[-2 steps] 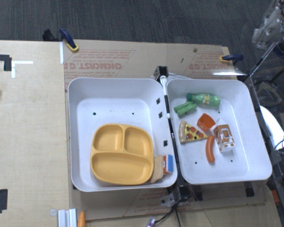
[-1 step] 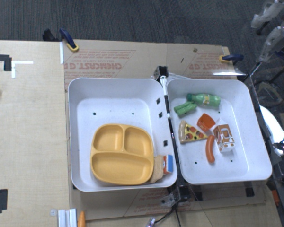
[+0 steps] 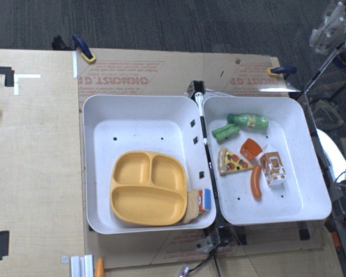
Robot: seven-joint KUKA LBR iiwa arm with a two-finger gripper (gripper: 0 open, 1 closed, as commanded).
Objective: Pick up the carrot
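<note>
We are parking the end effector point(image 3: 334, 22) high beyond the right bin point(image 3: 311, 154), its grip impossible to tell, leaving a clear view of the carrot point(image 3: 256, 182) lying between pizza slice point(image 3: 233, 161) and carton point(image 3: 273, 168).

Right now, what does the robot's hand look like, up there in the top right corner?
The hand looks pale grey and whitish, blocky and angular, like bare metal. It is blurred, so no markings can be read. A thin dark line slants down below it; whether that is a cable is unclear.
</note>
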